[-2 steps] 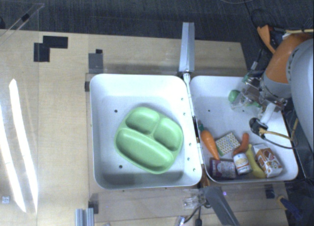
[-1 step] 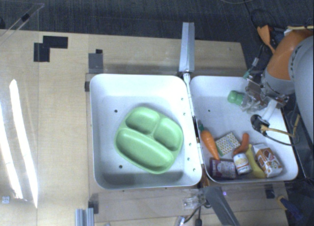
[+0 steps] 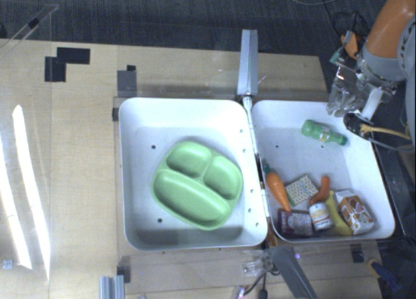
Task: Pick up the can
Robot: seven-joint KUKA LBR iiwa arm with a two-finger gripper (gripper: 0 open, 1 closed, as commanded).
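Note:
The can [image 3: 318,216] is small, with a tan top and a pale label. It stands near the front edge of the right bin [image 3: 286,125], between a dark purple packet [image 3: 294,222] and a banana [image 3: 336,212]. My gripper [image 3: 352,106] hangs over the bin's far right corner, well behind the can and just right of a green bottle [image 3: 323,132]. It is open with nothing between its fingers.
Around the can lie a carrot [image 3: 277,189], a checked cracker pack [image 3: 301,190], an orange piece [image 3: 320,190] and a brown carton [image 3: 355,214]. The left bin [image 3: 140,122] holds a green divided plate [image 3: 198,182]. A metal post [image 3: 247,64] stands behind the bins.

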